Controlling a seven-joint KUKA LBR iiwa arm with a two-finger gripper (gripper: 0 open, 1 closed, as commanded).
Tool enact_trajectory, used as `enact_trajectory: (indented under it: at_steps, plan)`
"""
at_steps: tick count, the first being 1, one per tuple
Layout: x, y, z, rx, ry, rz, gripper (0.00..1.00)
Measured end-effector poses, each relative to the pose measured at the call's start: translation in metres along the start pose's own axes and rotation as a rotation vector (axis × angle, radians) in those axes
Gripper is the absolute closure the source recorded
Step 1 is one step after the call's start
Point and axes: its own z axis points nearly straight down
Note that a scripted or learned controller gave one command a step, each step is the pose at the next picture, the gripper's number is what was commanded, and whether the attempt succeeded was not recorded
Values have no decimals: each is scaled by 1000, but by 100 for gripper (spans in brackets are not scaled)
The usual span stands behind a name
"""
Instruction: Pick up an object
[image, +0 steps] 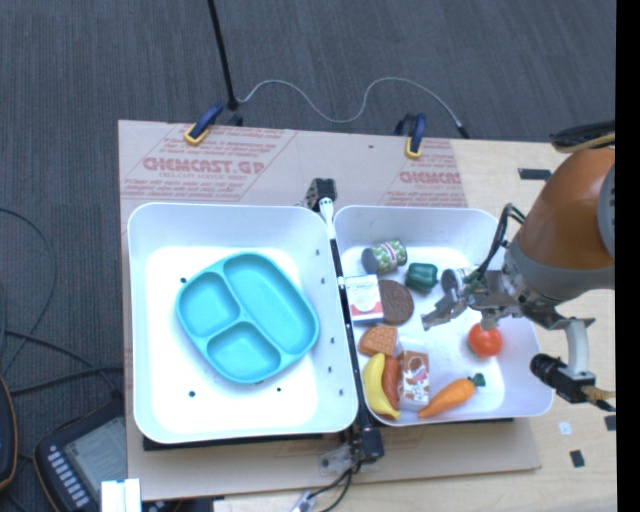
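Observation:
My gripper (445, 301) hangs over the middle of the right bin (520, 400), its two fingers spread open with nothing between them. Left of it lie a brown round cookie (397, 300) and a green pepper (422, 275). A red tomato (485, 341) sits just right of and below the fingers. A green can (386, 255) lies toward the back. Along the front are a waffle piece (378, 340), a banana (374, 386), a sausage (391, 377), a small carton (414, 378) and a carrot (447, 395).
The left bin (150, 260) holds a blue three-compartment plate (247, 315). A white card with a red patch (362, 296) leans at the right bin's left wall. Clamps (205, 124) and cables run along the board's far edge.

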Motion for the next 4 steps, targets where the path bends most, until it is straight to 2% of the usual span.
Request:
enact_trajectory:
  at_steps: [1,2,3,4]
  plan:
    - [37,-17,98,-7,1,0,0]
    - [35,-16,87,-10,-1,1,100]
    - [94,90,0,-4,0,-2,100]
    - [93,89,-8,1,-2,-2,100]
